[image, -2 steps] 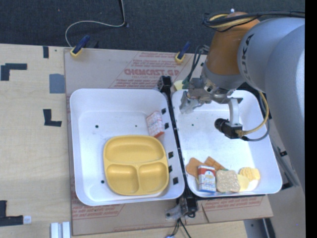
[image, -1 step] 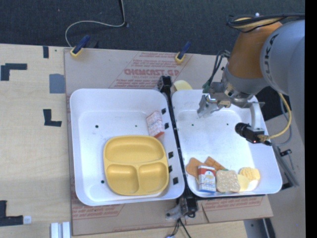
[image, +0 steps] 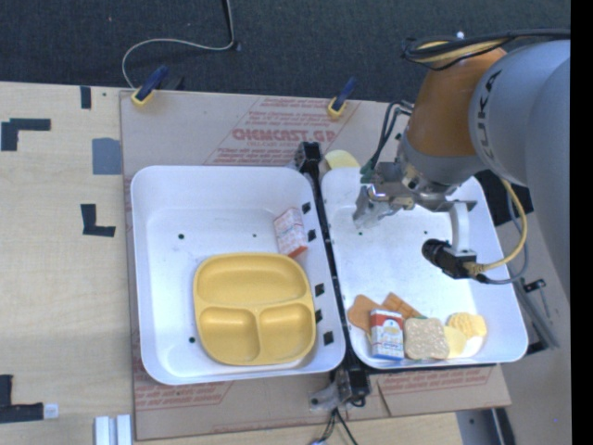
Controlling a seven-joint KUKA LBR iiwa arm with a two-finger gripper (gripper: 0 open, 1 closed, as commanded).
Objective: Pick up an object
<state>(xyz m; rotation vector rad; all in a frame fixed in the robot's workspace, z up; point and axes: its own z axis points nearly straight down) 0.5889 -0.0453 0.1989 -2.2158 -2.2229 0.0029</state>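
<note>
In the camera view the grey arm (image: pixel 491 100) with its orange band reaches in from the right and hangs its gripper (image: pixel 375 207) over the far part of the right bin (image: pixel 408 258), close to that bin's far left corner; the floor just under the tip is bare white, so I judge the arm is poised above open ground rather than over any target; how wide the pincer stands I cannot tell, since the wrist hides it from above, and nothing shows in its grasp; the candidates for picking lie well apart from it, bunched along the near edge of the right bin: a small red-and-white carton (image: pixel 386 333) standing beside a slice of bread (image: pixel 426 338), with orange crackers (image: pixel 371 309) just behind them and a pale yellow piece (image: pixel 466 328) toward the near right corner, touching or overlapping one another, which would likely make a clean grip on one alone awkward; a pale yellow round thing (image: pixel 341 160) sits at the far left corner of the right bin, near the gripper and seemingly the closest option; in the left bin (image: pixel 162 248) a yellow divided tray (image: pixel 255 306) fills the near middle, lying flat, and a second small carton (image: pixel 290 231) leans near the right wall, by the divider between the bins; a black cable part (image: pixel 449 258) dangles from the wrist over the right bin's right side
</note>
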